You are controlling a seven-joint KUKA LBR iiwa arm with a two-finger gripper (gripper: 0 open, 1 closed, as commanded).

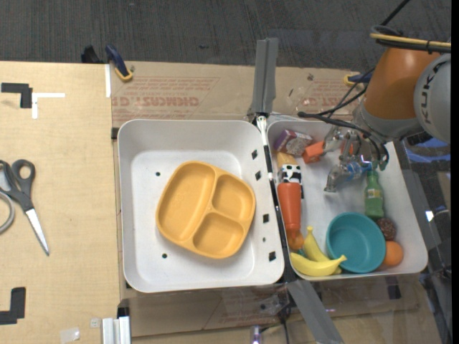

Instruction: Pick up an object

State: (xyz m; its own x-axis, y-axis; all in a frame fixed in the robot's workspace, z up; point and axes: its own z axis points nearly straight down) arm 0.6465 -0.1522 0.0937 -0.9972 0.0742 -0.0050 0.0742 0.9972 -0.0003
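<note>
Gripper [349, 165] hangs low in the crowded right bin [414, 213]; whether it's parted, I can't tell.
Just beside it a green bottle [373, 194]; nearer me, teal bowl [356, 243], banana [314, 259], carrot [290, 208]. Far left, a yellow divided plate [206, 209] fills the other bin [136, 213].

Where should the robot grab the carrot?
Probably mid-body, coming straight down. The carrot lies lengthwise along the right bin's left wall, so the fingers should close across its narrow width; the banana crowds its lower end.
</note>
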